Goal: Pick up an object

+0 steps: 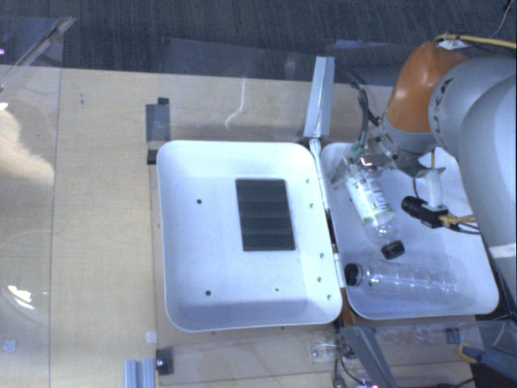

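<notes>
Two clear plastic bottles lie in the right bin (477, 293). One bottle (371, 202) lies at a slant, its black cap (393, 250) pointing toward the front. The other bottle (408, 279) lies crosswise near the front wall, its black cap (351, 275) to the left. A dark grey ribbed rectangular block (264, 214) rests flat in the middle of the left bin (186, 281). My gripper (361, 158) hangs below the orange band at the back left of the right bin, right at the slanted bottle's far end. The wrist hides that end.
The grey arm (477, 128) covers the right bin's back right part. A black connector with a cable (422, 209) sticks out beside the slanted bottle. A metal post (319, 95) stands behind the gap between the bins. Wooden bench (81, 217) stretches to the left.
</notes>
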You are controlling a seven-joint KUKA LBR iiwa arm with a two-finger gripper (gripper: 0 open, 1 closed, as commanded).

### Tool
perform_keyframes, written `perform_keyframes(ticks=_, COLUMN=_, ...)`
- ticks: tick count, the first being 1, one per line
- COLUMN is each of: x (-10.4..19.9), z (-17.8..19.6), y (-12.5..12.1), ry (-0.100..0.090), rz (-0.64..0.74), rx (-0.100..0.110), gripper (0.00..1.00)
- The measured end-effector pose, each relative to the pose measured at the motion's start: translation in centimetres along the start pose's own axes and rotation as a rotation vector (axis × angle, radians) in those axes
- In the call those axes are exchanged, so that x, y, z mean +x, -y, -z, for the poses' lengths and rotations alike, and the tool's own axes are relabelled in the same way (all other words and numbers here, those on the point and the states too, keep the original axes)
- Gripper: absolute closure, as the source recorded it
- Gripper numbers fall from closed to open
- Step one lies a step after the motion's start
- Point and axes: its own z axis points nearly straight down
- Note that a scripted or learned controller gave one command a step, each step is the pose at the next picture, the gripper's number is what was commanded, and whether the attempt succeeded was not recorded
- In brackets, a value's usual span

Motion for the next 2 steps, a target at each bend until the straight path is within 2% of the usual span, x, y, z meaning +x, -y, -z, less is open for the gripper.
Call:
perform_keyframes(ticks=1, x=-0.2, z=2.5, y=-0.6, ry=-0.003, rz=0.012, rx=0.008, gripper=1.00)
perform_keyframes(ticks=2, x=-1.1, z=6.9, y=0.6, ry=0.000, rz=0.012, rx=0.000, gripper=1.00)
